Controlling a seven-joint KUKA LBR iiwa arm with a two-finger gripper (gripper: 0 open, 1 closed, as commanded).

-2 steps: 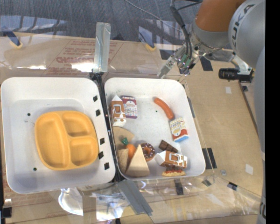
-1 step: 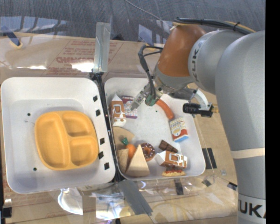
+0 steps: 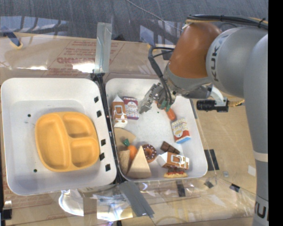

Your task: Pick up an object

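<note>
Camera view: an orange carrot (image 3: 170, 112) lies in the right bin (image 3: 198, 147), just beside the end effector (image 3: 153, 99), on its right. Whether that end effector is clenched or released, I cannot tell.

Here's the arm (image 3: 240, 46): smooth, rounded grey casing, bulky and matte, with dark lettering on the shell beside the orange part. Just behind the fingers (image 3: 148, 102) swells a glossy orange band (image 3: 193, 51), dome-shaped and catching the light. Black cables (image 3: 155, 62) loop out near that band and run along the top of the casing. The fingers themselves are slim, pale grey metal on a dark mount.
</note>
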